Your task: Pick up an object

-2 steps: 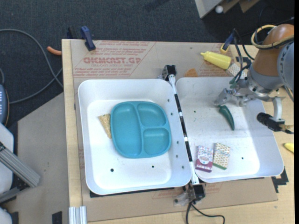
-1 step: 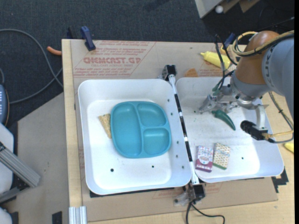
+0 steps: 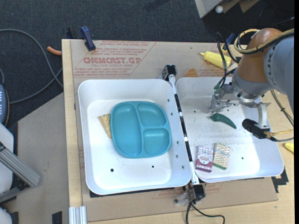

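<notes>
From the overhead camera view, the desk [image 3: 140, 55] carries two shallow white bins side by side: the left bin [image 3: 91, 101] holds a teal divided plate [image 3: 140, 129] with a tan cracker-like piece [image 3: 105, 122] poking out from under its left edge, and the right bin [image 3: 261, 160] holds the likelier pick targets. The arm [image 3: 261, 59] reaches in from the right, and the tool [image 3: 220, 104] hangs low over the upper part of the right bin, just above and beside a small dark green curved object [image 3: 224, 120] that looks like a toy pepper or pod. Whether the tool is open or closed cannot be told from this angle, and nothing can be seen clamped in it. The green object lies flat on the bin floor, apart from the walls; it is judged light, rigid plastic, smooth and probably slippery, so a pinch across its narrow middle, square to its long axis, would suit it better than a grip at a tapered end, where it could squirt out. Near the front of the same bin lie two small packets [image 3: 213, 157] touching each other, one red and white, one greenish; these look light, flat and thin, hard to get under from above. A yellow item [image 3: 214, 58] rests on the desk beyond the bin.
</notes>
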